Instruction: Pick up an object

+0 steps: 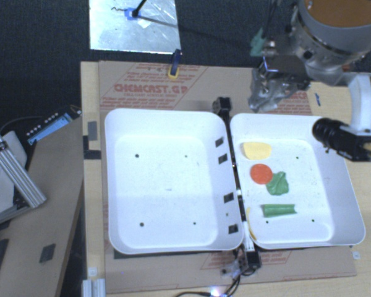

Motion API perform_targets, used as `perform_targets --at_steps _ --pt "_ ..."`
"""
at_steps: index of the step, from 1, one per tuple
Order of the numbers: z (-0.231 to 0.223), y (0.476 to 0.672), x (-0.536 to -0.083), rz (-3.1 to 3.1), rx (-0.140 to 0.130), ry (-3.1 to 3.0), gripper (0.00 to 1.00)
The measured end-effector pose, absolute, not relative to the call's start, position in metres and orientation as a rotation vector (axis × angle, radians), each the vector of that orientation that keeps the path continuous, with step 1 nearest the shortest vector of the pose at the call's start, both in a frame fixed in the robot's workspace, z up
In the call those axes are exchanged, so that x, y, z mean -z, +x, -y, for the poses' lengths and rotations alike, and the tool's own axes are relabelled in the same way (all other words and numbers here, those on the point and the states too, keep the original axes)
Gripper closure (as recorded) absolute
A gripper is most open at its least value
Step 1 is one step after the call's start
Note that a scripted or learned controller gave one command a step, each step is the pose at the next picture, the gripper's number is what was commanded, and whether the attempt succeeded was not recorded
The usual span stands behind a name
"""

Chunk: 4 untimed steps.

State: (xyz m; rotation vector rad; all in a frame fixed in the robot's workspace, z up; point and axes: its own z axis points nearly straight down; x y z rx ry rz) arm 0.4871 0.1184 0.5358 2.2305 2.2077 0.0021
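Observation:
In the right bin (334,184) lie a pale yellow piece (257,150), a round red-orange piece (261,173), a green leafy piece (277,183) touching it, and a long green piece (278,210) nearer the front. A small yellow sliver (251,230) shows at that bin's front left corner. My gripper (267,98) hangs above the bin's back left corner, over the cardboard, well apart from all the pieces. Nothing shows between its fingers.
The left bin (167,178) sits beside the right one, with black clips along the shared rim (232,172). A black cylindrical part (337,138) of the arm juts over the right bin's right side. A shiny metal sheet (133,17) lies at the back.

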Motion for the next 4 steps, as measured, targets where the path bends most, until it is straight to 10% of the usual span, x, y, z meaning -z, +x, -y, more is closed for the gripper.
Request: perform_targets --at_steps 1,2,3,4 --pt "-0.056 0.554 -0.534 -2.212 -0.001 2.226 1.00" --pt "-0.124 0.485 -0.535 -2.234 -0.004 2.210 1.00" --pt "-0.056 0.546 -0.535 -2.213 -0.003 2.224 1.00" --pt "-0.108 0.484 -0.536 -2.233 -0.004 2.211 1.00"
